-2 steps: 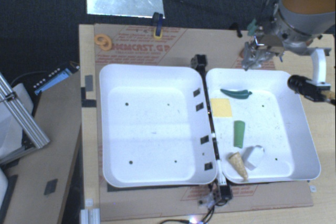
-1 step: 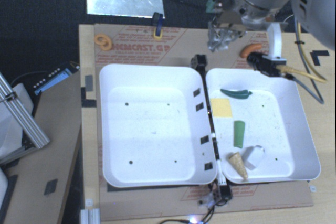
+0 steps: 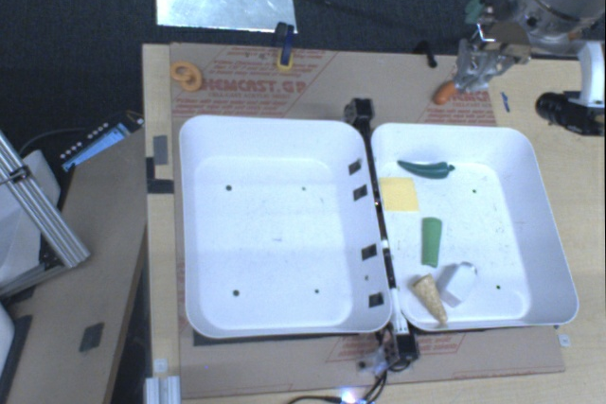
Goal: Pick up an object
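The gripper [image 3: 476, 76] hangs above the bench beyond the far rim of the right bin [image 3: 544, 194], outside both bins. Its finger state cannot be determined — the tips are small and blurred at this angle. An orange object [image 3: 444, 94], possibly a small toy, lies on the cardboard just beside the gripper on its left side; contact between the two cannot be confirmed.

The remaining objects lie in the right bin, all nearer the camera than the gripper:
- a dark green pepper [image 3: 427, 168], closest to the gripper, near the far wall
- a yellow square [image 3: 398, 195], just beyond the pepper, against the divider side
- a green cylinder [image 3: 431, 241], mid-bin
- a tan cone [image 3: 430, 296] and a white-grey piece [image 3: 456, 283], side by side — farthest from the gripper, at the near wall

The left bin [image 3: 204, 147] stands well apart from the gripper.
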{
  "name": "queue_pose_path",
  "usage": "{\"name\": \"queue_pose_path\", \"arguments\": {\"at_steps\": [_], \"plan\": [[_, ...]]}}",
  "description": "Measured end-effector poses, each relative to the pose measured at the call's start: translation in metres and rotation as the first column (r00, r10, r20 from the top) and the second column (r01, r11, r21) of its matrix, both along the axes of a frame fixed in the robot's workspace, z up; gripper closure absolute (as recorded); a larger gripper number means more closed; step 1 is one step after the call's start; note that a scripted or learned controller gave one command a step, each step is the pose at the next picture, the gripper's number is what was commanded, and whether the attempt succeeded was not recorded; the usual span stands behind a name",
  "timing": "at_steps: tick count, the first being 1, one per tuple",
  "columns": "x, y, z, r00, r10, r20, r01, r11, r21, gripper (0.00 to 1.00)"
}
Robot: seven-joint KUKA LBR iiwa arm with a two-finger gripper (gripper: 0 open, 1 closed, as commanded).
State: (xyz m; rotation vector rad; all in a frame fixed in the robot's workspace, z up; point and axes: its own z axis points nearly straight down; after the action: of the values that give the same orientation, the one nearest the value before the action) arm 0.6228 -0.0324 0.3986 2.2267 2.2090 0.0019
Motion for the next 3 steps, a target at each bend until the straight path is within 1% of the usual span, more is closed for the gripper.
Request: {"name": "queue_pose_path", "arguments": {"at_steps": [1, 2, 3], "plan": [[0.024, -0.081, 0.003, 1.000, 0.002, 0.000, -0.002, 1.000, -0.002, 1.00], [0.047, -0.016, 0.043, 1.000, 0.018, 0.004, -0.018, 1.000, 0.004, 1.00], [0.019, 0.068, 0.112, 1.000, 0.022, 0.006, -0.022, 1.000, 0.006, 1.00]]}}
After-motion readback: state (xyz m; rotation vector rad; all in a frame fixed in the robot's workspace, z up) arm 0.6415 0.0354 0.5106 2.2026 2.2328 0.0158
